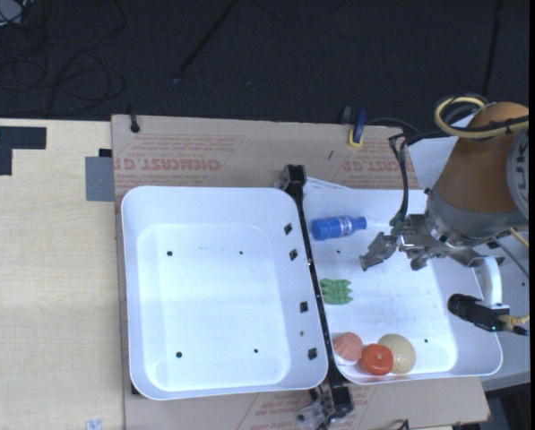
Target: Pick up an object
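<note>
Nearest, a red tomato-like ball [376, 359] sits in the right bin's [469, 365] near corner, while the hand [381, 250], fingers spread and empty, hangs just right of the blue bottle [338, 227] — light, stiff, probably slick; grip mid-body.
</note>
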{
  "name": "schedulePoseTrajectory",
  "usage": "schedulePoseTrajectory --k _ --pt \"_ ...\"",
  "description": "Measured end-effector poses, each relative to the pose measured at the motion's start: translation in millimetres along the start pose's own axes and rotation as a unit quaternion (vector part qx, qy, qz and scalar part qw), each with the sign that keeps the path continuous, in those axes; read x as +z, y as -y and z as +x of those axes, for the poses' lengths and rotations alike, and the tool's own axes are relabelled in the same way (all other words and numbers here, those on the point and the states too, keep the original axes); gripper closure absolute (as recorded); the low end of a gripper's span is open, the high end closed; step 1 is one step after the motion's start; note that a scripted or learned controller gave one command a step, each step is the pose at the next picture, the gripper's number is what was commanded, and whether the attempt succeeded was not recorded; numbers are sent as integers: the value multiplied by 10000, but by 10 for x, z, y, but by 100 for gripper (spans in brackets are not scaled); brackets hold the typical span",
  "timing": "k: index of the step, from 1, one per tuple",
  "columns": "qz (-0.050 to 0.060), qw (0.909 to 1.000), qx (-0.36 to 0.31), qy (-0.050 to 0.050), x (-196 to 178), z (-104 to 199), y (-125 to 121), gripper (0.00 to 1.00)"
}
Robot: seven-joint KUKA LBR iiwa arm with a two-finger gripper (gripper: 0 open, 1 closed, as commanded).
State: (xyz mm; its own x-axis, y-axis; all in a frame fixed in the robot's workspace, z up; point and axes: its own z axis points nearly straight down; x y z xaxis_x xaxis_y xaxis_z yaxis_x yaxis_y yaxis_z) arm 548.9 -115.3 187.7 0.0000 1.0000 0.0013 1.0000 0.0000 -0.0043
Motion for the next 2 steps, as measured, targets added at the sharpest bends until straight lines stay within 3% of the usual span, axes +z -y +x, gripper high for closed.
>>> schedulePoseTrajectory --k 1,2 --pt "-85 10000 9 39 -1014 -530 -567 0" --pt "33 10000 40 1 -509 -930 374 0"
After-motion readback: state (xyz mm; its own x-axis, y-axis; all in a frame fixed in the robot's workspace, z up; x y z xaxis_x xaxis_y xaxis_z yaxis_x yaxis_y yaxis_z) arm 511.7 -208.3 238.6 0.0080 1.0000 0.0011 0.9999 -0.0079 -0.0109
